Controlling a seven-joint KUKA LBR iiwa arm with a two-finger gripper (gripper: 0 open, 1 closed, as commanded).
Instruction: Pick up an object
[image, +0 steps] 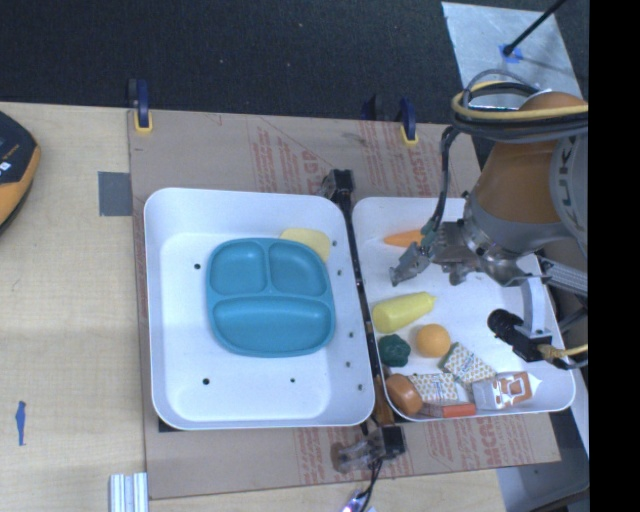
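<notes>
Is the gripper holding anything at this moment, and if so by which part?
Nothing is held. The gripper hangs open above the right bin, between the carrot and the corn cob, with nothing between its fingers.

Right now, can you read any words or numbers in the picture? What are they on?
No text here can be read for sure.
Brown mat: faint reddish printed lettering, too blurred to read.
Small packets in the right bin: printed patterns, too small to read.
Yellow and black device at the left edge: small markings, too blurred to read.
Blue divided plate: no writing on it.
</notes>
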